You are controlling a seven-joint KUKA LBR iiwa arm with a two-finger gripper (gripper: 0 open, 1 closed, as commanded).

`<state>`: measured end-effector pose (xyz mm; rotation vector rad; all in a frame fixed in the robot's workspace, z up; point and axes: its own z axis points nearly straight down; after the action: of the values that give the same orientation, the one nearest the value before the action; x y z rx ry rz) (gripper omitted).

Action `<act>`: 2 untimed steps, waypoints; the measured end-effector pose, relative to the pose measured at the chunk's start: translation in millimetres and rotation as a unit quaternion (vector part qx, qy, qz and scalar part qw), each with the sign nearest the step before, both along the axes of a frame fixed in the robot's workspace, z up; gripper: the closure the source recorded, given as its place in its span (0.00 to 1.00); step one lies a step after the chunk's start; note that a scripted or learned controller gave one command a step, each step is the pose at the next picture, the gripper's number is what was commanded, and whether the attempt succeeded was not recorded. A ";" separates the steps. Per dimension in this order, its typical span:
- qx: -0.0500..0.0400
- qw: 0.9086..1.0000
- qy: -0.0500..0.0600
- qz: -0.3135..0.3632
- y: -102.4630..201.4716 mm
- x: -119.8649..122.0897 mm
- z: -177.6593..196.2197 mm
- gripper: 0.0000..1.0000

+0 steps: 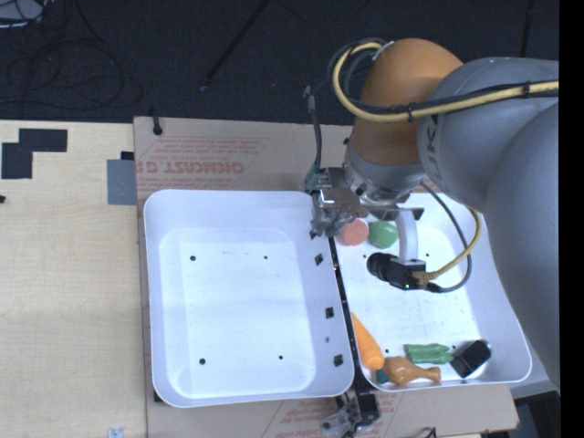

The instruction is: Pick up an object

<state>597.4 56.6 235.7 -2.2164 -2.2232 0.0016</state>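
The hand (358,210) sits low at the upper left corner of the right bin (506,331), by the divider; how far it is spread cannot be told. Touching it lie a pink ball (354,234) and a green ball (383,234). Along the lower edge rest a carrot (366,340), a tan toy (408,370), a green piece (427,353) and a black block (470,358).

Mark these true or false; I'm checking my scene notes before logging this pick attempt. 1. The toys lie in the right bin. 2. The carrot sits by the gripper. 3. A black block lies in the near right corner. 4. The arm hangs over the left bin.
1. The small plastic toys lie in the right shallow white bin. True.
2. The orange carrot-shaped toy sits by the gripper. False: it lies at the near edge, apart from it.
3. A small black block lies in the near right corner. True.
4. The grey arm hangs over the left shallow white bin. False: it is over the right bin.
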 end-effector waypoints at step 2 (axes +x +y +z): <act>0.000 1.000 0.005 0.000 65.3 43.2 -128.6 1.00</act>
<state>640.7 121.8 107.1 -2.2117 -2.2192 0.0124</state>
